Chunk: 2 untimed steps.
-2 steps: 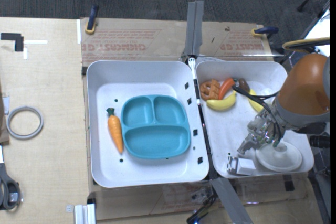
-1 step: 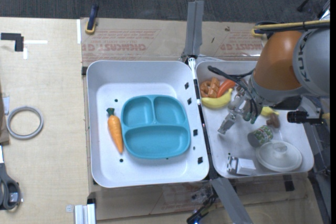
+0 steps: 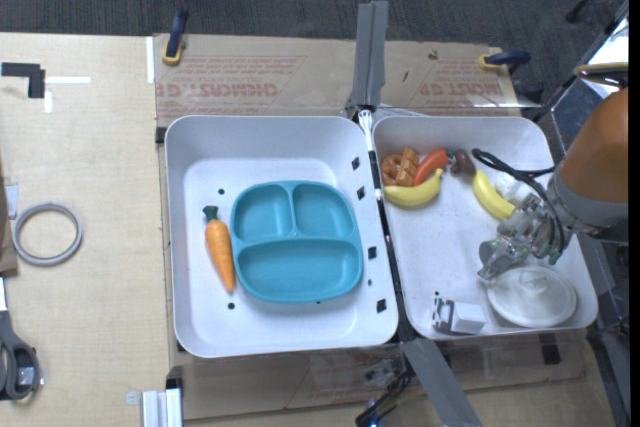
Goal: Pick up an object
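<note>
The hand [image 3: 497,260] hangs low in the right bin [image 3: 440,255], tilted down just beside a clear lid [image 3: 530,297] and near one banana [image 3: 492,196], likely its target; whether it is apart or together I cannot tell. A second banana [image 3: 412,192] lies with other toy food at the bin's far corner, well apart. In the left bin [image 3: 190,245] a carrot [image 3: 220,250] rests beside a blue tray [image 3: 297,241], out of the arm's way.
</note>
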Available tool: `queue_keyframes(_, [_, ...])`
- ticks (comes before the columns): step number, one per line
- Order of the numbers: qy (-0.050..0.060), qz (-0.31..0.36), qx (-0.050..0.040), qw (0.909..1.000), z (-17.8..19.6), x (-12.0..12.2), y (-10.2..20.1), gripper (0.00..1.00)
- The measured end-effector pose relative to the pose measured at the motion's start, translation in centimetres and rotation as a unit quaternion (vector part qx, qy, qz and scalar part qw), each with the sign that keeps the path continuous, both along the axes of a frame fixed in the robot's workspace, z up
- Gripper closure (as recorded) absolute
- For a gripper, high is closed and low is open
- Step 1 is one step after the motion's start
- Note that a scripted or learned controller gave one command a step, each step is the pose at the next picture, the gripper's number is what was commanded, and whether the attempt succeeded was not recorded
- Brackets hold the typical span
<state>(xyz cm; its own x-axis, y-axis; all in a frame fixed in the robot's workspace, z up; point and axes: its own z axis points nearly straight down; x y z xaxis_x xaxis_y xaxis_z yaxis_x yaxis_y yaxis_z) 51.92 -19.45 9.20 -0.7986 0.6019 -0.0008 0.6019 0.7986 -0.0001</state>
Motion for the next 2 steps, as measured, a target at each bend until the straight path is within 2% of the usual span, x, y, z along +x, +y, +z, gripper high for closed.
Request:
queue_keyframes(1, [-0.001,-0.167,-0.0003,0.9859,0.0,6.8,5.7,0.00])
queue_keyframes(2, [0.004,-0.321,-0.0011,0.9471,-0.2,11.4,8.6,0.00])
